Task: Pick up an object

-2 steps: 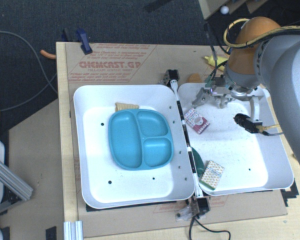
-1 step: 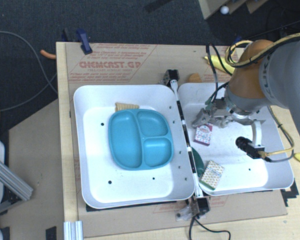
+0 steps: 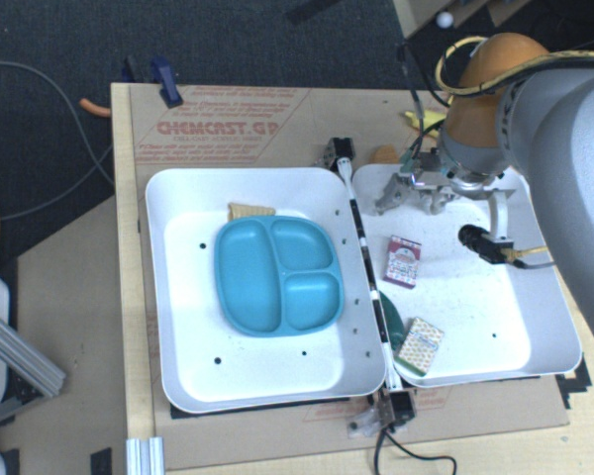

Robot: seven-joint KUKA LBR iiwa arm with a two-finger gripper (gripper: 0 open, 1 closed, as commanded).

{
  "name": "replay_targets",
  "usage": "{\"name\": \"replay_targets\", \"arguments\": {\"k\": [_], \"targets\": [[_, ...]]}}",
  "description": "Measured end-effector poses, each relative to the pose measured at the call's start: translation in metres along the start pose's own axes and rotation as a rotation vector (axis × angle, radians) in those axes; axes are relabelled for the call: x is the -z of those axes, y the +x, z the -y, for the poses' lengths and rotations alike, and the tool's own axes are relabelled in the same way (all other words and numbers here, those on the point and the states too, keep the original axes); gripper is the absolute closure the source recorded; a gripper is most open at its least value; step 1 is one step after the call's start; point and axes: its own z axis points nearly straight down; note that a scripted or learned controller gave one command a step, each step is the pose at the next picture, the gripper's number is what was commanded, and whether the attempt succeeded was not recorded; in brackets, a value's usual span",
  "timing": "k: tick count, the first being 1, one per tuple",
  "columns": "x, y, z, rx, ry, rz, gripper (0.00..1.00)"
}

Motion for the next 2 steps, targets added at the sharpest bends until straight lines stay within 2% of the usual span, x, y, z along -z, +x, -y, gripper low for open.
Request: {"name": "replay_targets", "arguments": {"k": [1,2], "targets": [[0.046,0.005,0.098,-0.002,0.003,-0.001,0.00],[-0.001,-0.004,0.060,-0.001,0.002,0.000,0.00]]}}
